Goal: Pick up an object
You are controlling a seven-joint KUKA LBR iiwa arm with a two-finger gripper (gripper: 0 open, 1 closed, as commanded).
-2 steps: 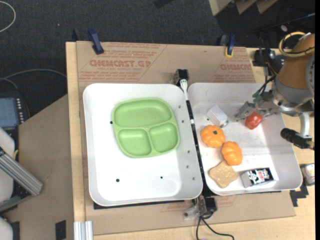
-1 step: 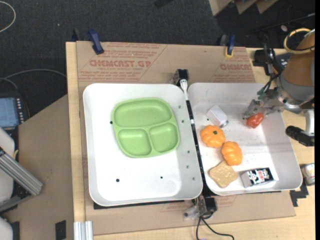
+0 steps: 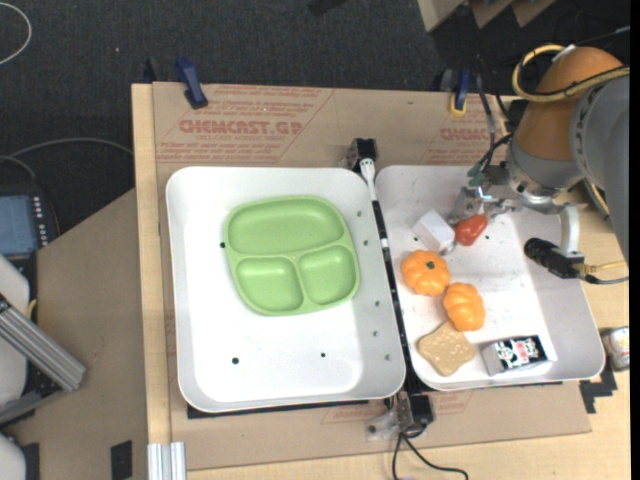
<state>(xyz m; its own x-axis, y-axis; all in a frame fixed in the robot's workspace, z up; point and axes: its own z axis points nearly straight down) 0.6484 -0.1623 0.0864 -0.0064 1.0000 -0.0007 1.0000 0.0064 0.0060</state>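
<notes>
The red object (image 3: 471, 230) lies far in the right bin (image 3: 560, 313), beside a white block (image 3: 434, 232). Our claw (image 3: 480, 200) hovers just above; whether it grips, we cannot tell. Next we must descend and close.

The hand (image 3: 478, 200) hangs low in the right bin (image 3: 560, 298), right at a small red object (image 3: 471, 230) beside a white block (image 3: 433, 231). Two orange pumpkins (image 3: 425, 273), a tan cracker (image 3: 445, 349) below them. Green divided plate (image 3: 291, 254) sits in the left bin (image 3: 200, 298).
</notes>
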